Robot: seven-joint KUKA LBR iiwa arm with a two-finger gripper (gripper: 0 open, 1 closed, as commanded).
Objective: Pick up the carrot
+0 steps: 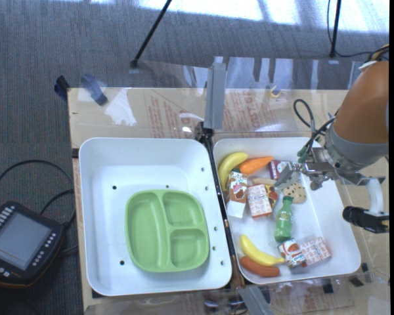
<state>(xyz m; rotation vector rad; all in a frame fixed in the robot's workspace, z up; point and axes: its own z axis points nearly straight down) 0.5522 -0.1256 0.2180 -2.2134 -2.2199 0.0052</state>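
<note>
Starting on your left, there's a teach pendant [16,241] down on the carpet. On the surface [144,107], the left bin [98,159] has a green divided plate [166,230] lying flat in it. The right bin [338,231] is the cluttered one: a banana [230,166] at its upper left, and the carrot [256,165] right beside it, near the bin's far wall, lying free. Below that you've got small snack boxes [248,199], a green bottle [284,218], a second banana [259,252] and a sausage [259,267] near the front edge. The pincer [290,176] hangs over the stuff just right of the carrot; can't tell whether it's spread or pressed together.
</note>
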